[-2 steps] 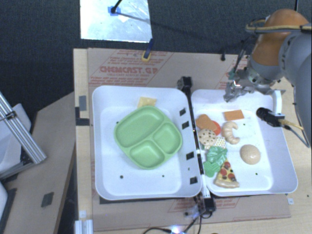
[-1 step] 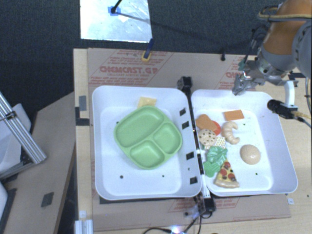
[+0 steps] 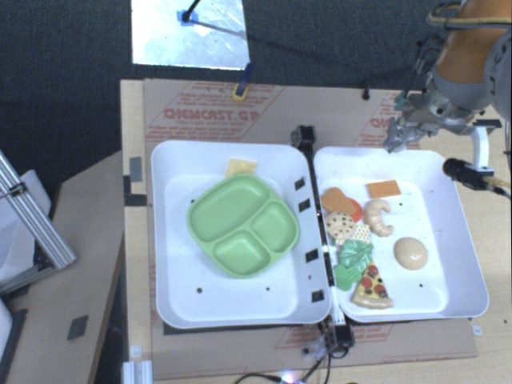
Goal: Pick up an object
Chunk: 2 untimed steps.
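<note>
The right bin (image 3: 460, 214) holds several toy foods: an orange slab (image 3: 383, 188), a drumstick (image 3: 339, 202), a cookie (image 3: 340, 226), a pale croissant (image 3: 378, 217), a tan bun (image 3: 410, 253), a green leafy piece (image 3: 353, 261) and a pizza slice (image 3: 371, 288). My gripper (image 3: 398, 138) hangs above the back rim of the right bin, up and right of the orange slab. Nothing shows between its fingers. The arm's orange band (image 3: 480, 42) is at the upper right.
The left bin (image 3: 172, 214) holds a green divided plate (image 3: 243, 225) and a small yellow piece (image 3: 241, 167) behind it. A black hinge strip (image 3: 314, 214) runs between the bins. A shiny sheet (image 3: 192, 22) lies beyond the bench.
</note>
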Motion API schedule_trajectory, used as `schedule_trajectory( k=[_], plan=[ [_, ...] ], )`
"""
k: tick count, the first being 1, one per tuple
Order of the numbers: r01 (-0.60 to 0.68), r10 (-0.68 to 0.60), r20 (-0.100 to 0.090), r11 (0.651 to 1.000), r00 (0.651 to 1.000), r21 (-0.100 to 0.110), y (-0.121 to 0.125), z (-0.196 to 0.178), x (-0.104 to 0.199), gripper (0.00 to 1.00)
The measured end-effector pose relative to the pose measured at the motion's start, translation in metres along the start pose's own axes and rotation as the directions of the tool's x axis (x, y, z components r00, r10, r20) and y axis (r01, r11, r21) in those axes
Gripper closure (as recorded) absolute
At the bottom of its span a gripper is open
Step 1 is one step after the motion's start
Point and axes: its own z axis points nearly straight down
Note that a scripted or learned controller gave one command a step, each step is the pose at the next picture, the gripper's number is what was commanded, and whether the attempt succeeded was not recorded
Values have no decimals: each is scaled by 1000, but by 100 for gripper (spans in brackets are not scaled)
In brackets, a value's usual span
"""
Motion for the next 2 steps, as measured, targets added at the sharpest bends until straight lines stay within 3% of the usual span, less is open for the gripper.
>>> schedule_trajectory(
  k=[2],
  plan=[
    [4,-4,-1,1000,1000,3,-49,-14,83,100]
  ],
)
